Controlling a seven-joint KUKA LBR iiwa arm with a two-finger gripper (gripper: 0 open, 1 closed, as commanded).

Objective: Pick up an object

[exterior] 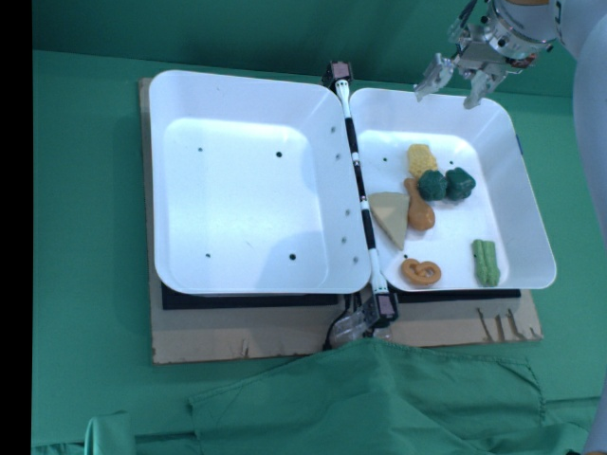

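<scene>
Broccoli sits mid right bin; gripper hangs above the rear rim, jaws apart, nothing held, and should descend centred, clear of the drumstick.

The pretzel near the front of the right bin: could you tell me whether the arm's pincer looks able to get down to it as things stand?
Probably yes. The pretzel lies apart from its neighbours with nothing over it, and the pincer hangs open above the bin's far rim.

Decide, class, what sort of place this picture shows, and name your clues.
Probably a robot test bench in a lab: a gripper hangs open above two white bins, one holding toy food such as a pretzel, on green cloth.
</scene>
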